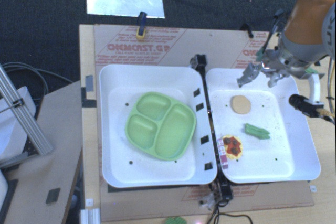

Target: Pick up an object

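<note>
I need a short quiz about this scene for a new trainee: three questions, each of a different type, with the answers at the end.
1. True or false: the green divided plate lies in the same bin as the round tan cookie.
2. Multiple choice: which item in the right bin lies nearest the divider between the bins? A) the round tan cookie B) the green bean-shaped toy C) the red and yellow pizza slice
3. Fill in: the gripper hovers over the far edge of the ____ bin.

Key: 1 false; 2 C; 3 right.
</note>
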Available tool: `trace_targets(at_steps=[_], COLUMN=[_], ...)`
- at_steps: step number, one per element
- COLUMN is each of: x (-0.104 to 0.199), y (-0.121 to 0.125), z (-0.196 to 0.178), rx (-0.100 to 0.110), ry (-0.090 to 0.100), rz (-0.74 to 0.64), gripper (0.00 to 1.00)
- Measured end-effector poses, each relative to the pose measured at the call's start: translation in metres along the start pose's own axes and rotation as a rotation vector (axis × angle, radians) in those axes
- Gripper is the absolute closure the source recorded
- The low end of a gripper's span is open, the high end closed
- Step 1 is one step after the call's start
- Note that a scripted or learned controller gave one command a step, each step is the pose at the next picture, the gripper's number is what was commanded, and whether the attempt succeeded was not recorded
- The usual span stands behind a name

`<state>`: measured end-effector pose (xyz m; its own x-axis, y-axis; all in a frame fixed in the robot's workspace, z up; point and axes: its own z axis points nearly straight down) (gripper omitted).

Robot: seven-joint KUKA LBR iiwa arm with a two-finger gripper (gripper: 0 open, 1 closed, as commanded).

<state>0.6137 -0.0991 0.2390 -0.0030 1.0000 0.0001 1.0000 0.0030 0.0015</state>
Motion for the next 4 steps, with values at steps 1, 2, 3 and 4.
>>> trace_targets(at_steps=[1, 2, 3, 4], x=[-0.027, -0.024, -0.02, -0.031], y=[-0.038, 0.0, -0.051, -0.119], z=[0.162, -0.046, 0.033, 0.121], rx=[0.007, -0.02, 0.006, 0.013], ry=[0.0, -0.005, 0.001, 0.002], rz=[0.005, -0.003, 0.003, 0.006], gripper=[0.0, 0.0, 0.0, 0.0])
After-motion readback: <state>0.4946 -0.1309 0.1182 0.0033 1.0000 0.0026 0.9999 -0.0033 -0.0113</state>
